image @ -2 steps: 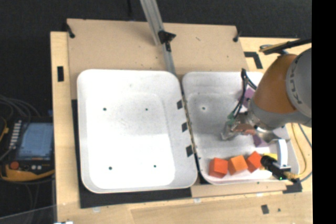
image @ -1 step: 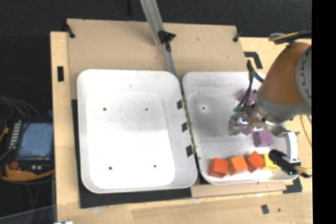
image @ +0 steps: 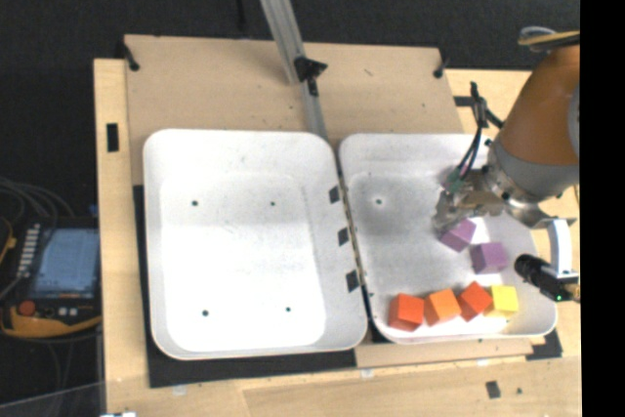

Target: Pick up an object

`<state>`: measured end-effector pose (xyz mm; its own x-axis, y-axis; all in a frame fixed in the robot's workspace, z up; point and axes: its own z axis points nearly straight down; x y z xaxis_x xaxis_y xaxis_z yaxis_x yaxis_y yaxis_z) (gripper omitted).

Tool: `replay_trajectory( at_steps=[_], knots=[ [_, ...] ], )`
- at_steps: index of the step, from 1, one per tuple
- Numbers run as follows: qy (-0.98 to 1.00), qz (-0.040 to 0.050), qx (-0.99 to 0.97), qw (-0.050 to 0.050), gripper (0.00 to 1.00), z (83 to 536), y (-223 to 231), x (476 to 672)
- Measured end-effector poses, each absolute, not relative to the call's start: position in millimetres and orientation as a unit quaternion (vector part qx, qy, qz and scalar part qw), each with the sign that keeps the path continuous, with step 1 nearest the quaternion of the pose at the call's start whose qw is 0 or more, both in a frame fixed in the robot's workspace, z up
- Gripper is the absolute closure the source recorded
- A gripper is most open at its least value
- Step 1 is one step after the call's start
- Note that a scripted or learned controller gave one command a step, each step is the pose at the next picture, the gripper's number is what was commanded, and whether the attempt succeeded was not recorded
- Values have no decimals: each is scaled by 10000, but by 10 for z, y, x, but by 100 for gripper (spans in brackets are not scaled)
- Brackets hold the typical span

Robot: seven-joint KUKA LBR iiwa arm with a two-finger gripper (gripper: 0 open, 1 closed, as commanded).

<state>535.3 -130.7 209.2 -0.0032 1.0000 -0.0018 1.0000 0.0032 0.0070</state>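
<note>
— Purple block (image: pixel 457 234) right under the gripper (image: pixel 456 210), well in from the right bin's (image: pixel 391 161) edges, towards its right side. Looks small, stiff and light to me, foam or painted wood maybe, nothing that would break.

— Has it got hold of it?

— Can't tell. The wrist hides the fingers, so I can't say how wide they stand or whether anything is between them.

— Where would you grab it?

— Across two flat opposite faces. It sits tilted, so a corner could slip.

— How many blocks altogether?

— Six, I count. Two purple, the second (image: pixel 488 256) just beside the first. Then along the bin's near edge, three orange or red ones (image: pixel 441 306) and one yellow (image: pixel 505 298), touching in a row. The left bin (image: pixel 244 239) sits alongside.
</note>
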Motion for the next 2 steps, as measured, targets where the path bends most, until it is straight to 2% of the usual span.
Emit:
replay_trajectory(
  at_steps=[1, 2],
  knots=[
    [7084, 7, 7058, 16, 100, 2253, -1321, 5363],
    [7098, 7, 7044, -2, 100, 2217, -722, 5405]
  ],
)
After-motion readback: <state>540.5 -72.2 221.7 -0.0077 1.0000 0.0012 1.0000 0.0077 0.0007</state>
